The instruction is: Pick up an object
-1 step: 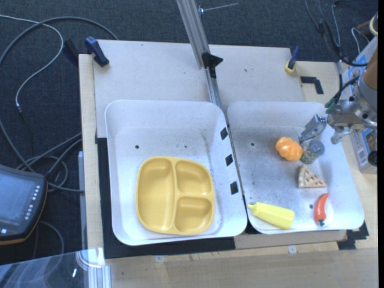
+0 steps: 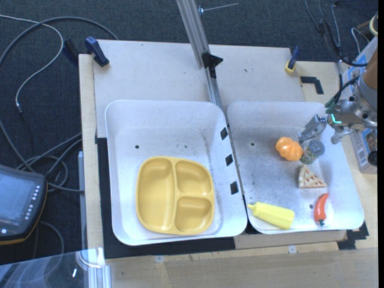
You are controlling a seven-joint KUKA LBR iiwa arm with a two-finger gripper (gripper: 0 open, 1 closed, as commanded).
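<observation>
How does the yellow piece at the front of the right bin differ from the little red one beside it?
The yellow piece is pale yellow and clearly the larger; the red piece is red-orange and small. The yellow piece lies crosswise along the right bin's front rim, near its left corner, while the red piece lies more front-to-back, nearer the right corner. Both are elongated, rest on the bin floor and lie apart from the gripper.

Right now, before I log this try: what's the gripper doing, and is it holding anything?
Gripper: over the right bin, beside the orange fruit; nothing visible between its fingers; open or shut cannot be told.
</observation>
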